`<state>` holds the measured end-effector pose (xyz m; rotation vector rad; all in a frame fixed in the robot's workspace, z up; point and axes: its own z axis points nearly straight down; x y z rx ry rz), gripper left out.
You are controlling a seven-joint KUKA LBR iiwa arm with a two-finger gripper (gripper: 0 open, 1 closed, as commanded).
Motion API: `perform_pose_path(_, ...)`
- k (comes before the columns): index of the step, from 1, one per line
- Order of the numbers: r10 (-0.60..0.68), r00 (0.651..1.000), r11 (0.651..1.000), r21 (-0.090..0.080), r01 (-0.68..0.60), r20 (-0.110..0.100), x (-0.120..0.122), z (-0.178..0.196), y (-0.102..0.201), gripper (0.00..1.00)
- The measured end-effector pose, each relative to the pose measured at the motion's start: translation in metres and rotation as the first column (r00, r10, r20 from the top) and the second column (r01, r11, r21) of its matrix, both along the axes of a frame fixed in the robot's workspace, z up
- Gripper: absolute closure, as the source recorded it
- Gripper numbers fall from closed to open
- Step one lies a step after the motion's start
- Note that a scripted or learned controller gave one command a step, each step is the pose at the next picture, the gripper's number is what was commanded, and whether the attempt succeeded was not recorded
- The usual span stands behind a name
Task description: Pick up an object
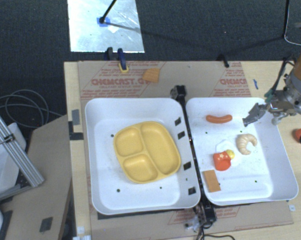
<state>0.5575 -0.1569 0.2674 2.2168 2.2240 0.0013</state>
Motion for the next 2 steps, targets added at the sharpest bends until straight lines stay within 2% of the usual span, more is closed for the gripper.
perform_pose_path(1, -0.001, 1.0, 1.0, 0.004, 0.001, -0.008, -0.032, -0.124, 0.031, 0.0)
perform_pose_path(2, -0.002, 1.0, 1.0, 0.002, 0.002, -0.003, -0.072, -0.185, 0.05, 0.0)
